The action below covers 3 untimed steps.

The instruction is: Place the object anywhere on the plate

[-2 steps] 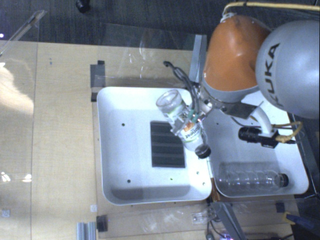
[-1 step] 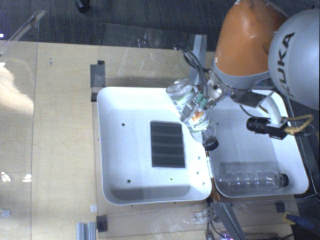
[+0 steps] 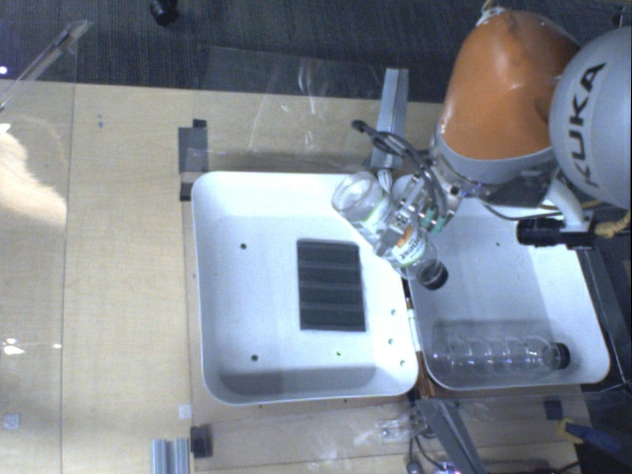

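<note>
We see two white bins (image 3: 227,265) on a pale wooden bench (image 3: 109,294). A dark ribbed plate (image 3: 331,284) is charcoal grey. Both bottles, one (image 3: 390,225) aloft and one (image 3: 499,354) lying, are clear with black caps. The arm (image 3: 504,87) is orange and grey.

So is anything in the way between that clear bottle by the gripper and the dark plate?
Nothing visible. Only the white floor of the left bin lies between the clear bottle and the dark plate.
</note>
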### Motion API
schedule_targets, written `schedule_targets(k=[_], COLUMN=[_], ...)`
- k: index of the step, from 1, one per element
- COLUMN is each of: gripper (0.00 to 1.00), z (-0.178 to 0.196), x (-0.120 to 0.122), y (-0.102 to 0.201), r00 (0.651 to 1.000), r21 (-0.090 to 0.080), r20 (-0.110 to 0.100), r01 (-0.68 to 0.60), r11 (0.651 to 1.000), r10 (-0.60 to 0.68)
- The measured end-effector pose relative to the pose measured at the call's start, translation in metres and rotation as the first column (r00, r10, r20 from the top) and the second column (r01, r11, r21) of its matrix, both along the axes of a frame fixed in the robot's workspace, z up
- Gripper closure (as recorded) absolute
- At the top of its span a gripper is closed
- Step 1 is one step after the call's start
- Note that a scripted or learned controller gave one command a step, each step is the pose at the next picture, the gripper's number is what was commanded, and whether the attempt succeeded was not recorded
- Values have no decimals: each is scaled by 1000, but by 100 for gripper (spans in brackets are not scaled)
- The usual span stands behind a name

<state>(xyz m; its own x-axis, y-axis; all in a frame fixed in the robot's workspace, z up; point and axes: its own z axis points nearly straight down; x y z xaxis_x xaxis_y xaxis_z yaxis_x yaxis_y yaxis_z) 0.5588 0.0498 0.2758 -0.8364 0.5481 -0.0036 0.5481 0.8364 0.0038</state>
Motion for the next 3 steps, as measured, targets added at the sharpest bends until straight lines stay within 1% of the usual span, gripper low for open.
schedule_targets(k=[1,2,3], gripper=[100,100,100], z=[11,-46,-31], x=[2,2,37], y=[1,75,18], r00=[1000,999,992], r21=[2,1,-1], r20=[6,-2,3], r01=[-1,-36,-130], r11=[1000,999,992], r10=[1,36,130])
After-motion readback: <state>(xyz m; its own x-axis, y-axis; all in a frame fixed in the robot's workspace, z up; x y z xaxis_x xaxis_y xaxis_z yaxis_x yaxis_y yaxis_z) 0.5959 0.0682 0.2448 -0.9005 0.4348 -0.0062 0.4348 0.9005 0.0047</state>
